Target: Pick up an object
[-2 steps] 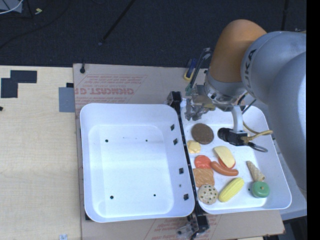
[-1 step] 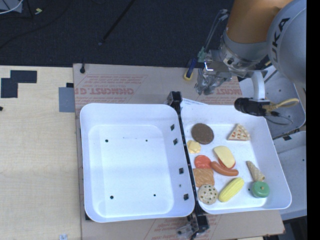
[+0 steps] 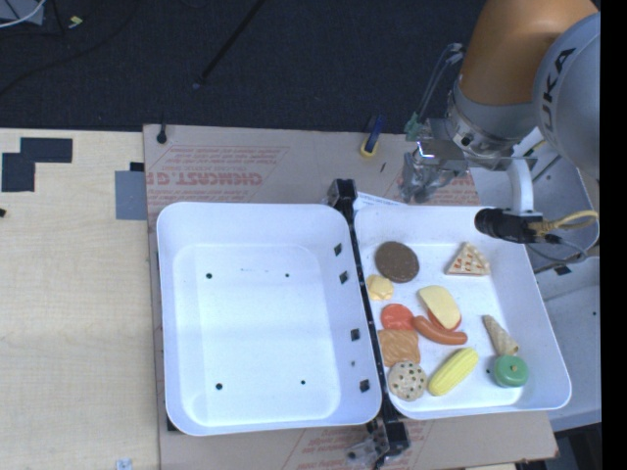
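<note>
Right bin (image 3: 544,355) holds the toy foods. Corn (image 3: 453,371) lies near the front rim, long axis diagonal, one end toward the cookie (image 3: 407,381), the other up-right toward the green piece (image 3: 509,370). Sausage (image 3: 440,332) runs left-to-right, slightly down to the right, just under the yellow wedge (image 3: 441,306). Brown disc (image 3: 397,260) lies flat toward the rear. Gripper (image 3: 423,186) hangs above the bin's back rim, touching no item; opening cannot be told, nothing seen held
</note>
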{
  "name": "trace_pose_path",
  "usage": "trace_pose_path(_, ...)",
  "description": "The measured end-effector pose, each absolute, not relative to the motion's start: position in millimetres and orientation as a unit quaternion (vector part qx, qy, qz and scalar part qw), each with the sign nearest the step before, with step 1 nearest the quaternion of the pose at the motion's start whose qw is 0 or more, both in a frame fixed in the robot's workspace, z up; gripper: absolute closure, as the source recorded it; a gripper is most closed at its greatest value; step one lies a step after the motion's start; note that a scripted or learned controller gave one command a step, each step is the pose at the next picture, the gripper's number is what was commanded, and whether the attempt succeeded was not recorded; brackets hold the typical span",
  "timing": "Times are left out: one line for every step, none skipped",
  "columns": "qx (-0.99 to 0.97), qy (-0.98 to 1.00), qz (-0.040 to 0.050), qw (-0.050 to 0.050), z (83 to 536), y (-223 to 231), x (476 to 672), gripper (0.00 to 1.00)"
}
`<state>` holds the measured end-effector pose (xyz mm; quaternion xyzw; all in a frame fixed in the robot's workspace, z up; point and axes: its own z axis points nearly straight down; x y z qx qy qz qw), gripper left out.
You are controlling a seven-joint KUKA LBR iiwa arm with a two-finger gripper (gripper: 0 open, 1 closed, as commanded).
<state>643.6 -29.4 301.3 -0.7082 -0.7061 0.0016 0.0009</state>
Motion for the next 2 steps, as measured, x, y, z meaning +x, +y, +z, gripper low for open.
trace_pose_path(-0.706, -0.708, -0.0045, -0.004, 432.2, -5.4, 644.7, 1.0)
trace_pose_path(-0.707, -0.707, -0.0026, -0.002, 509.6, -2.5, 644.1, 1.0)
